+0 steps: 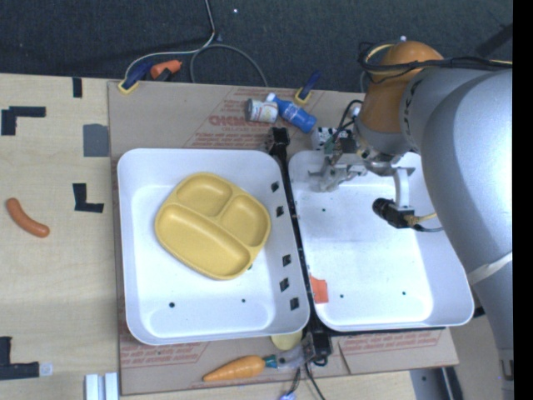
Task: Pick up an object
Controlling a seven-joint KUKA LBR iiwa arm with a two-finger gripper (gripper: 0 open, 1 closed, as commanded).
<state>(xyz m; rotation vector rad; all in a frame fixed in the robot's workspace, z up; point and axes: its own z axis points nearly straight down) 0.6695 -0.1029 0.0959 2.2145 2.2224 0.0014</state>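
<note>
A yellow divided plate [213, 223] lies in the left bin [133, 223], well to the left of the gripper [333, 172] and a little nearer the camera. The gripper hangs low over the far left corner of the right bin [441, 298]; whether it is clenched or released cannot be told. A small orange piece [318, 290] lies near that bin's front left corner.
</note>
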